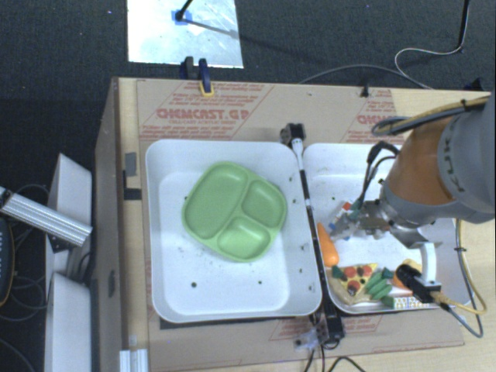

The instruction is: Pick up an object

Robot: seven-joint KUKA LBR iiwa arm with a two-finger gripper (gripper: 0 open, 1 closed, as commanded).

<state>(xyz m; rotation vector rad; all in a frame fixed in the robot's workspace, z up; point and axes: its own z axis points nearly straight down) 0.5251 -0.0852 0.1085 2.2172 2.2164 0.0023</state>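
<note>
At the bottom right of the frame, the near corner of the right bin (pixel 335 163) holds a small cluster of toy food: a yellow pizza-like wedge (pixel 356 274) with red and dark spots, and a green piece (pixel 378 286) just to its right. A little farther in, an orange carrot (pixel 327 249) lies along the bin's left wall, its length running up and down the frame. The jaws hang low over the middle of this bin, just up and to the right of the carrot and above the wedge and the green piece in the frame - nothing can be seen between them, and whether they are open or closed cannot be told from this angle, nor whether they touch the carrot. The grey arm (pixel 453 169) with its orange band enters from the right edge. To the left, the left bin (pixel 167 180) carries a light green three-compartment plate (pixel 235 210) near its middle, well apart from the jaws. Both bins sit on a surface (pixel 232 103) covered with brown sheet printed in red lettering. Farther off, at the surface's far edge, a blue and yellow clamp (pixel 202 71) grips the board - and beyond it a shiny silver sheet (pixel 186 22) lies on the dark floor at the upper left of the frame.
</note>
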